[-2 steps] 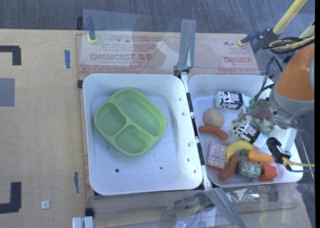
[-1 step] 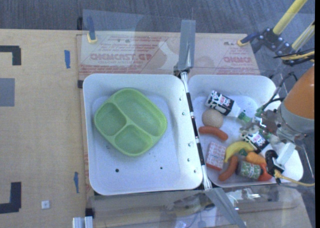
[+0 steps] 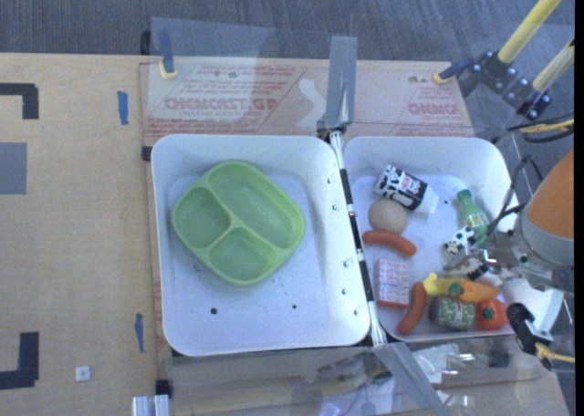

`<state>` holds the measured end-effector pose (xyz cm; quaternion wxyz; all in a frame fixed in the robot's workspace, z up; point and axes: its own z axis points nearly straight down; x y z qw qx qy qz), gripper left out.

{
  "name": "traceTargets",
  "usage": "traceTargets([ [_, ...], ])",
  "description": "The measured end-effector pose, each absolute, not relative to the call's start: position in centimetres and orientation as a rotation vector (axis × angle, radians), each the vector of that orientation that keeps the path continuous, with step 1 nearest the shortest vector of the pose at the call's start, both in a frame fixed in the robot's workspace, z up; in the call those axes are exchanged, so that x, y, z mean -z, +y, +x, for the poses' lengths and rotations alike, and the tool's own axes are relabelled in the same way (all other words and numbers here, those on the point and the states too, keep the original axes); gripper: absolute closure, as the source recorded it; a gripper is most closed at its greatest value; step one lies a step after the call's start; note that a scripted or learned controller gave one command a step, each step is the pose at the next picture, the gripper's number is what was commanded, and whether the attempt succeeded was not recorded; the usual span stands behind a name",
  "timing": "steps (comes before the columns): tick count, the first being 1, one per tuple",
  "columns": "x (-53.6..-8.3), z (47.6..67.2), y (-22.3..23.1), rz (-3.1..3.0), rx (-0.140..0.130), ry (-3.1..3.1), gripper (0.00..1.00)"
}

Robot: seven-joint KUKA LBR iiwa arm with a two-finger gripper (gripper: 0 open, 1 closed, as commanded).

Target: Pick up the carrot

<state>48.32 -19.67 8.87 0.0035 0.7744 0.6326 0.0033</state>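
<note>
The carrot (image 3: 475, 292) is a short, bright orange piece lying in the front right part of the right bin (image 3: 429, 151). It sits between a yellow item (image 3: 439, 285) and a red tomato (image 3: 492, 314), just above a green can (image 3: 453, 314). The arm reaches in from the right, its orange band (image 3: 558, 209) over the bin's right rim. My gripper (image 3: 483, 265) hangs low over the bin, just behind the carrot and close to it. Dark wrist parts and cables blur its tip.
The right bin also holds a black-and-white carton (image 3: 401, 186), a beige egg (image 3: 388, 215), an orange-red sausage (image 3: 390, 242), a pink box (image 3: 394, 282), a second orange-red stick (image 3: 412, 308), a green bottle (image 3: 471, 209) and a small cow figure (image 3: 459, 243). A green divided plate (image 3: 238, 220) lies in the left bin (image 3: 182, 314).
</note>
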Motion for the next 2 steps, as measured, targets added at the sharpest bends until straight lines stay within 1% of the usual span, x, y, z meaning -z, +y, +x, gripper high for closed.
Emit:
traceTargets([
  [1, -22.7, 47.9, -18.9, 2.007, 0.002, 2.420, 0.00],
  [2, -8.6, 48.2, -21.7, 1.713, -0.014, 2.638, 0.00],
])
